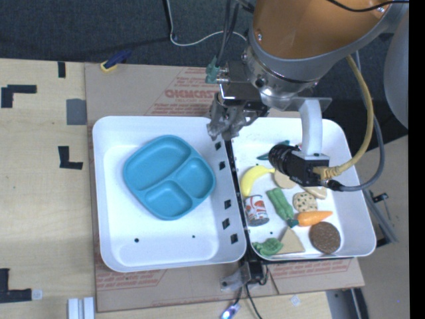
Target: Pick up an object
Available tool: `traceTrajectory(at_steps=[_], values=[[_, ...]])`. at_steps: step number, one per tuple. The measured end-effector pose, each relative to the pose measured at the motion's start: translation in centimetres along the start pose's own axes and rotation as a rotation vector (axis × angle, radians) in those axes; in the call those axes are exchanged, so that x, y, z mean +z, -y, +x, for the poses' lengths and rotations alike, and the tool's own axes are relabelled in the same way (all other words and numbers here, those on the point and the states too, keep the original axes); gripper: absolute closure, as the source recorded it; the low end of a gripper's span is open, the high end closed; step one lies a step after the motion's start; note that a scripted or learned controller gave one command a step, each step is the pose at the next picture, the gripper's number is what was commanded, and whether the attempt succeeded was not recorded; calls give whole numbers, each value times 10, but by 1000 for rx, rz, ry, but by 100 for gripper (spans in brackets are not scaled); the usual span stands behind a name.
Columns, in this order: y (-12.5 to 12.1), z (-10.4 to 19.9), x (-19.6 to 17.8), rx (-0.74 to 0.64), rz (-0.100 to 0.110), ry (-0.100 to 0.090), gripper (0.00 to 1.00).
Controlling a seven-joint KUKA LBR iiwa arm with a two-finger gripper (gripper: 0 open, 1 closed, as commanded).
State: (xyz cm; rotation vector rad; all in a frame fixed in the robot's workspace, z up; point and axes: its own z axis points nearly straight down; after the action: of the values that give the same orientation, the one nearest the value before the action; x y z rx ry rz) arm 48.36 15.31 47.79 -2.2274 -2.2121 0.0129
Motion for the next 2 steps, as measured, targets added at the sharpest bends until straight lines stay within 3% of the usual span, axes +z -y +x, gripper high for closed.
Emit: traceTrajectory(at_steps=[1, 2], values=[[1, 66, -55, -15, -11, -7, 100], [1, 64, -62, -12, -6, -4, 100]])
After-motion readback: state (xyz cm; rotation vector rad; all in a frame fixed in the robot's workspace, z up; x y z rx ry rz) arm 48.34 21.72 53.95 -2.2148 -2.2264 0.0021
